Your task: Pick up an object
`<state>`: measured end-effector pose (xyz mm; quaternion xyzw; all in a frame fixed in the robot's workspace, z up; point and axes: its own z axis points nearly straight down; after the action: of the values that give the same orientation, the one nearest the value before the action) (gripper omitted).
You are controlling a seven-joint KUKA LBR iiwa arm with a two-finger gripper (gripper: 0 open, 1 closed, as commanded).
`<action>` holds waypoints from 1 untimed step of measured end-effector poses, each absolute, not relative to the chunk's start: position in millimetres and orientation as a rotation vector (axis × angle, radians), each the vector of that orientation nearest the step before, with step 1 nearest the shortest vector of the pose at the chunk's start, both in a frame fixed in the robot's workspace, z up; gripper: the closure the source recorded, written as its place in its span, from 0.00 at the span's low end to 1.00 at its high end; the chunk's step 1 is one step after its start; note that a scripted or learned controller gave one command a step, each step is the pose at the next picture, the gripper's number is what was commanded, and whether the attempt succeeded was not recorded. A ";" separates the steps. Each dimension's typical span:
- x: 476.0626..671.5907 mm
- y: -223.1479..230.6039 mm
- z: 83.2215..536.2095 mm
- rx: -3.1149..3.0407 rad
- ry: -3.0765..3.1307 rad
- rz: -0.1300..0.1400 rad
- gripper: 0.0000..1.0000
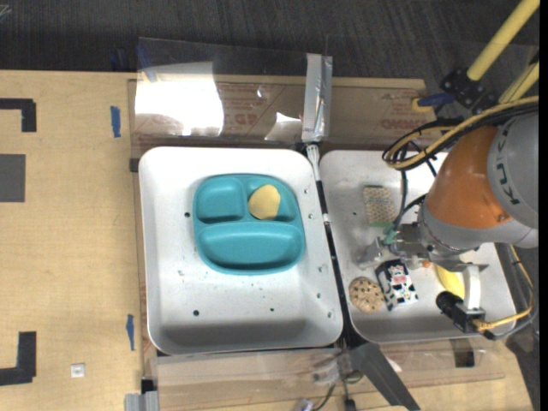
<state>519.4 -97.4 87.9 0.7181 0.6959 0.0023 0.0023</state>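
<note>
In the right bin [342, 178], my gripper [385, 247] hangs low near the middle, at the end of the grey and orange arm that comes in from the right. Just below it lies a small black-and-white toy [397, 284], with a round speckled cookie [366, 294] to that toy's left. A tan waffle-textured piece [378, 204] lies above the gripper. Part of a yellow object [451, 279] peeks out from under the arm. Nothing is visibly held.
The left bin [163, 289] holds a teal divided plate [248, 247] with a yellow round object [265, 201] in its upper right compartment. A ridge [324, 229] separates the two bins. A clear plastic sheet [223, 101] stands behind them.
</note>
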 end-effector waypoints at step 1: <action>521.1 -97.6 98.7 2.250 2.178 0.012 1.00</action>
<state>521.1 -97.6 98.7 0.7186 0.6954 0.0037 0.0048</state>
